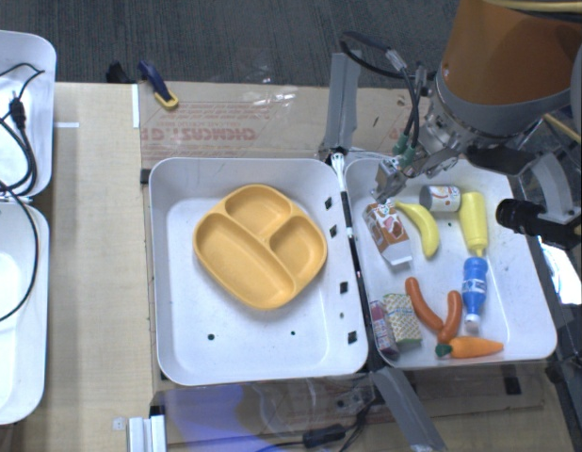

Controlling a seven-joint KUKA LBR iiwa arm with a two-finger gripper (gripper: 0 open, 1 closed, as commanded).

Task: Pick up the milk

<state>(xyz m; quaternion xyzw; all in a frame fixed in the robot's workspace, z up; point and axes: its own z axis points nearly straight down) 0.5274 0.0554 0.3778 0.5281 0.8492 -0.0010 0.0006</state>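
Observation:
The milk point(388, 233) is a small white carton with red and brown print. It lies on its side near the left wall of the right bin point(531, 337). My gripper point(390, 181) hangs just beyond the carton's far end, near the bin's back left corner and slightly above the floor. Nothing is visibly held in it. The grey arm with its orange band comes down from the upper right.
A banana point(422, 227) lies right beside the milk, with a small can point(442, 197) and a yellow bottle point(473, 220) further right. A blue bottle point(474, 290), two sausages point(426, 305), a carrot point(471, 348) and a small box point(400, 322) fill the near half. The left bin point(178, 347) holds a yellow divided plate point(260, 244).

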